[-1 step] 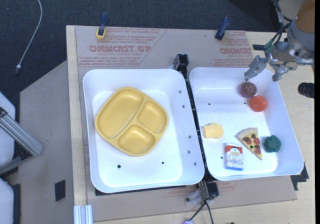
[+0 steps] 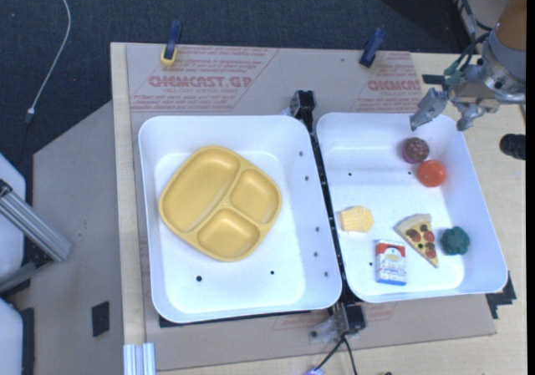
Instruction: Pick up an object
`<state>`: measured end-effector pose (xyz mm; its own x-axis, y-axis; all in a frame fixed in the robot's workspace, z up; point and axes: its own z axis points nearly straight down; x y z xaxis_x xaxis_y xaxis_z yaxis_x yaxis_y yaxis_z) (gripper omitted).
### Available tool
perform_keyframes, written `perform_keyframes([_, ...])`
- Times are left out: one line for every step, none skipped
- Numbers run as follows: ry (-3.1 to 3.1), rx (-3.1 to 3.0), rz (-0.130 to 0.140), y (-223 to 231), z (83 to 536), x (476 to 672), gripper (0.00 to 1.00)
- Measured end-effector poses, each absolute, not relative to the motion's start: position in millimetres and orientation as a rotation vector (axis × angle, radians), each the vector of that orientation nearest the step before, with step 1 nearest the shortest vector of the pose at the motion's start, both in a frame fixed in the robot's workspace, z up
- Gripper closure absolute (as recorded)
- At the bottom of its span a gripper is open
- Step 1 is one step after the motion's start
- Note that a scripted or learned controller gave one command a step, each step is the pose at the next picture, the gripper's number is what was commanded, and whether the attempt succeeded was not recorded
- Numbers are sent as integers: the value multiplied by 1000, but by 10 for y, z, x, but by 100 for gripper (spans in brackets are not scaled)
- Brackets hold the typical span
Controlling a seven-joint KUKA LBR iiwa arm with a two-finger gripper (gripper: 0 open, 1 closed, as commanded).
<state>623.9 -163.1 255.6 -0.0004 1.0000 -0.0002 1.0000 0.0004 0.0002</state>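
Observation:
My gripper point(image 2: 445, 114) hangs over the far right corner of the right bin point(image 2: 368, 265), open, with nothing between its fingers. Just below it lie a dark maroon round piece point(image 2: 415, 149) and a red tomato point(image 2: 431, 173). Further toward the front sit a yellow corn piece point(image 2: 357, 219), a pizza slice point(image 2: 419, 237), a green lump point(image 2: 456, 240) and a small red and blue carton point(image 2: 390, 263).
The left bin point(image 2: 167, 281) holds a yellow sectioned plate point(image 2: 220, 202). Black clips point(image 2: 303, 103) join the bins at the back and front. Two blue clamps point(image 2: 170, 41) grip the board's far edge.

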Motion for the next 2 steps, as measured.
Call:
perform_keyframes([2226, 2226, -7, -1628, 1914, 6233, 0])
perform_keyframes([2224, 2226, -6, -1712, 1436, 6216, 0])
